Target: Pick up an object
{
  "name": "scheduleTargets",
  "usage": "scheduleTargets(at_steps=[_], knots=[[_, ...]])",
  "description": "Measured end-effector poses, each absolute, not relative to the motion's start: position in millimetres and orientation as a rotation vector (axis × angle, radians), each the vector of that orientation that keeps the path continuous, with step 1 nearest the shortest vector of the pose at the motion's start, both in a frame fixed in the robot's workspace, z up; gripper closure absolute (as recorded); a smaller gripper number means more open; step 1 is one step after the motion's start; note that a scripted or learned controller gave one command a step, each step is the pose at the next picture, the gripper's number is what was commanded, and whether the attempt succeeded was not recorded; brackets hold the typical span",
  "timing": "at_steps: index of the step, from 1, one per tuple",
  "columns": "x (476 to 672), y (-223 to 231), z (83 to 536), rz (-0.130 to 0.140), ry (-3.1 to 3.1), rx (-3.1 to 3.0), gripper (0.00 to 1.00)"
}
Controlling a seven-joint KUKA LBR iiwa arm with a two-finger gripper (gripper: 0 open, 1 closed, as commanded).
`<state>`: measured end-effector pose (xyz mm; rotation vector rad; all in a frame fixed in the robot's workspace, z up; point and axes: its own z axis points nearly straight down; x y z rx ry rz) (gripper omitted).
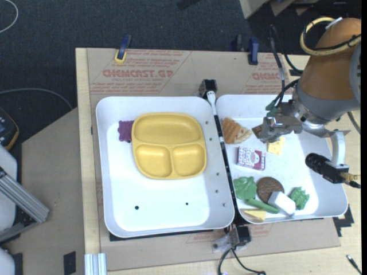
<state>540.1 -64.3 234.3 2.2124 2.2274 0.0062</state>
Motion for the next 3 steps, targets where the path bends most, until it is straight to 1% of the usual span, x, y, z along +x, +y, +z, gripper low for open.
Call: scheduleTargets(at_steps=[1,2,3], knots=[[557.4,-19,220,0.003,2.227,2.214,1.0],[577.6,34,218,0.006,2.228,2.213,1.0],[568.4,29,216,-0.004,2.223,2.223,1.0]])
